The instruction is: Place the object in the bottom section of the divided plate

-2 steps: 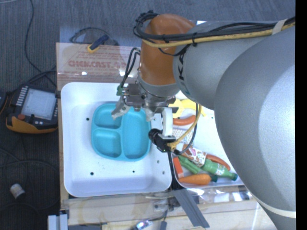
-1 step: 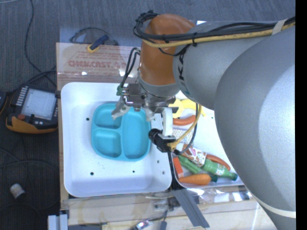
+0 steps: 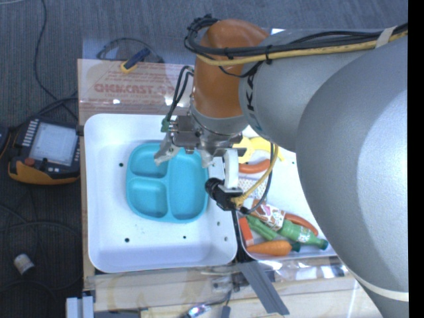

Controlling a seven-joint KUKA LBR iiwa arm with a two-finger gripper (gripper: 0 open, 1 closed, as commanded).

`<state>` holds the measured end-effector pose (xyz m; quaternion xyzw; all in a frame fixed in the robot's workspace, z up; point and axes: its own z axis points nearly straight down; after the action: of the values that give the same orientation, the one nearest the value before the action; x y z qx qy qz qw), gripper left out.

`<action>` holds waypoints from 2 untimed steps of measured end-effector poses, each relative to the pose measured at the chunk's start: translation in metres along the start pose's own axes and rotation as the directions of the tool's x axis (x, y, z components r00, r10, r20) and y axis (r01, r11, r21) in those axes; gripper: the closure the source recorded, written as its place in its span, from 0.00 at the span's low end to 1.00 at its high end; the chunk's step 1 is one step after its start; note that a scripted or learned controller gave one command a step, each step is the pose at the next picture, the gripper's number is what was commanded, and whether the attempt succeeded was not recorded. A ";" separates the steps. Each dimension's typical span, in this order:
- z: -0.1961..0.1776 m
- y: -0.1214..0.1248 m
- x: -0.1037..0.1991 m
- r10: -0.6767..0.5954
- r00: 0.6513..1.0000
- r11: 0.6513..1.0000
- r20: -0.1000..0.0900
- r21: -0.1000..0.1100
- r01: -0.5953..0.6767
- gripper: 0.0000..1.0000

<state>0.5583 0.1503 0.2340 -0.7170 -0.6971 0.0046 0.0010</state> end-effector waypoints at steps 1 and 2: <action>0.000 0.000 0.000 0.000 1.000 1.000 0.000 0.000 0.000 0.00; 0.000 0.000 0.000 0.000 1.000 1.000 0.000 0.000 0.000 0.00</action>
<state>0.5583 0.1503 0.2340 -0.7170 -0.6971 0.0046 0.0010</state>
